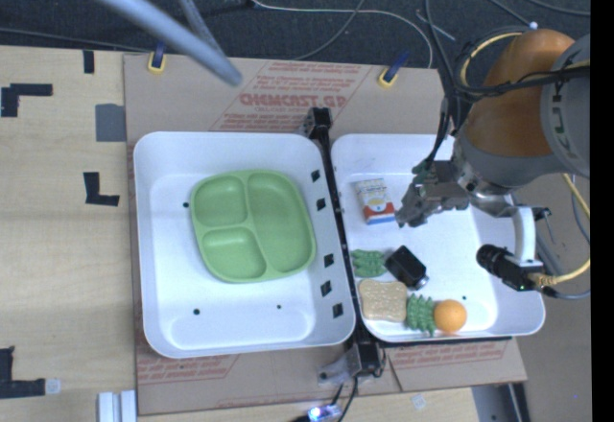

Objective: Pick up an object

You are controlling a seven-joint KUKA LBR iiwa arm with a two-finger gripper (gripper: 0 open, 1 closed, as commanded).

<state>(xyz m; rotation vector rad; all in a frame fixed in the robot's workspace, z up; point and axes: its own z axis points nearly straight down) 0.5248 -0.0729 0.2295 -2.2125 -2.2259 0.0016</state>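
Objects for picking are lying in my right bin point(499, 319): a small carton point(375, 201) toward the bin's 10 o'clock, a black block point(406, 266) near centre, a green leafy piece point(368, 263) at its 9 o'clock, a tan sponge-like slab point(383, 299), a green toy point(419, 313) and an orange ball point(449, 316) along the 6 o'clock edge. I am hovering my claw point(422, 201) at the carton's 3 o'clock, just beside it; whether it is released or clenched I cannot tell. To grasp cleanly, I am judging it best to centre over the carton, straddle its short sides and descend straight, avoiding the black block at 6 o'clock
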